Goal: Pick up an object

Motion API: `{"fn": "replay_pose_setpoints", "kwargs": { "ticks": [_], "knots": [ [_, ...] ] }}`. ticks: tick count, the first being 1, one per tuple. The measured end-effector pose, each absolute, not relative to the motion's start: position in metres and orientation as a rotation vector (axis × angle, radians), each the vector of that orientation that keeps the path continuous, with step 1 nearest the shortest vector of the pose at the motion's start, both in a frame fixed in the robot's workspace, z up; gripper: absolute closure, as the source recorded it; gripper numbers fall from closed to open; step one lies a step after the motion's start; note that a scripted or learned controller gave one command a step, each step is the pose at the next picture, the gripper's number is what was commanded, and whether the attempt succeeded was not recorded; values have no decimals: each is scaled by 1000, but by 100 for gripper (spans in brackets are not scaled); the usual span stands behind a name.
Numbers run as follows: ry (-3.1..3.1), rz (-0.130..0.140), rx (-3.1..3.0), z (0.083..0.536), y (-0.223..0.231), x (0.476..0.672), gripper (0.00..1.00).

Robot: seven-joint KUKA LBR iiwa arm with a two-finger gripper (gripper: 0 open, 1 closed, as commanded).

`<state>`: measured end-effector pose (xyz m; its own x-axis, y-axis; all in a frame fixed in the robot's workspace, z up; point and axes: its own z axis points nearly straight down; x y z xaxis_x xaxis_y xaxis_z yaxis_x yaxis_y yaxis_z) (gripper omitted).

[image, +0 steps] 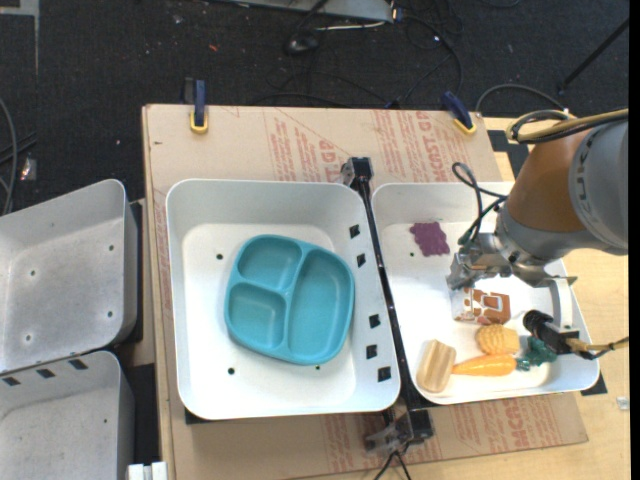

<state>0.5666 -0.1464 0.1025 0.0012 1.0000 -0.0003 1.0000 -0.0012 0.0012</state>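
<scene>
Brown-and-white toy block lies flat just beneath the arm's wrist.

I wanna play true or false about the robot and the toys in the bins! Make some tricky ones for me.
1. The blue plate lies in the left bin. True.
2. The purple thing sits on the blue plate. False: it lies in the right bin, near the far side.
3. The toy carrot lies in the right bin. True.
4. The gripper hangs over the left bin. False: it is over the right bin, just above a small brown and white toy.
5. The blue plate has three sections. True.
</scene>
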Motion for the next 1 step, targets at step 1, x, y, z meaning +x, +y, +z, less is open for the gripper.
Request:
{"fn": "replay_pose_setpoints", "kwargs": {
  "ticks": [1],
  "knots": [
    [2222, 4, 2216, 147, -140, 569, 100]
  ]
}}
